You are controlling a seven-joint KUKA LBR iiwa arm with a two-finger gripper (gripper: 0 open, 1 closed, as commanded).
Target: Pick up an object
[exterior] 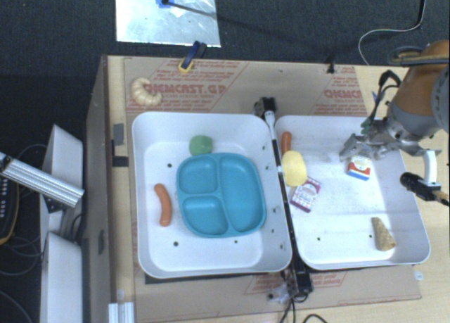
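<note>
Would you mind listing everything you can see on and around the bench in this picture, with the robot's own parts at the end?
left bin: 1, white, left half of the bench
right bin: 1, white, right half of the bench
divided tray: 1, blue, middle of the left bin
sausage: 1, orange, left bin, left of the tray
green ball: 1, green, left bin, at the tray's far edge
yellow block: 1, yellow, right bin, near its left wall
small sausage: 1, orange, right bin, far left corner
packet: 1, pink and white, right bin, below the yellow block
carton: 1, red, white and blue, right bin, beneath the gripper
wedge: 1, tan, right bin, near right corner
arm: 1, grey and orange, right side
gripper: 1, grey, over the right bin
</note>
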